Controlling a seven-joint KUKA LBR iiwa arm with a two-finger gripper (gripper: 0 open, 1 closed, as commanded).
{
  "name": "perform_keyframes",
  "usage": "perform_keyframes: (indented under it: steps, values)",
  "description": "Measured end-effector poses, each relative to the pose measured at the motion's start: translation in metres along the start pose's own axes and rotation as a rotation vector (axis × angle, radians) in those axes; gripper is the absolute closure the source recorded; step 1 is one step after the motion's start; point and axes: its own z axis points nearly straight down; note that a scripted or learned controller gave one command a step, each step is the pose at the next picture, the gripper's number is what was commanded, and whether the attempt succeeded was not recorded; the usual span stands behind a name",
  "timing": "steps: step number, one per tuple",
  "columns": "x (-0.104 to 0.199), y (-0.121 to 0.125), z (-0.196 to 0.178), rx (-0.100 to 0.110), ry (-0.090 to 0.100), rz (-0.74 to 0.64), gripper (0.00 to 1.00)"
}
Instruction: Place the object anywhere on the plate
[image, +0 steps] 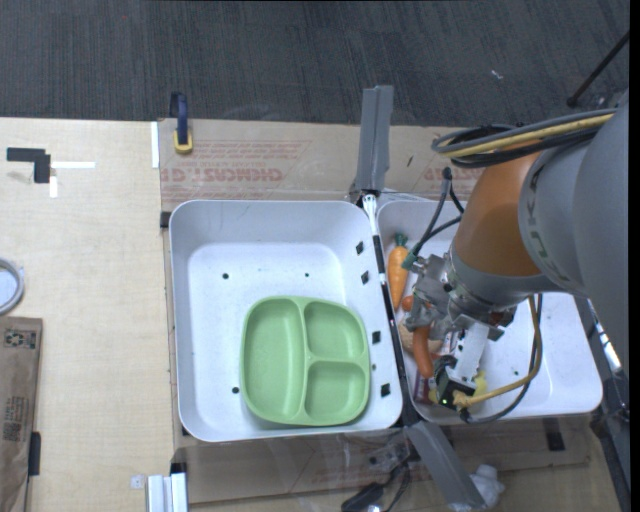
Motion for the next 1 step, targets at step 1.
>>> perform_keyframes:
  steps: [1]
  values:
    - [0.0850,-0.0563,-0.0078,-0.003,0.001,-0.185,1.00]
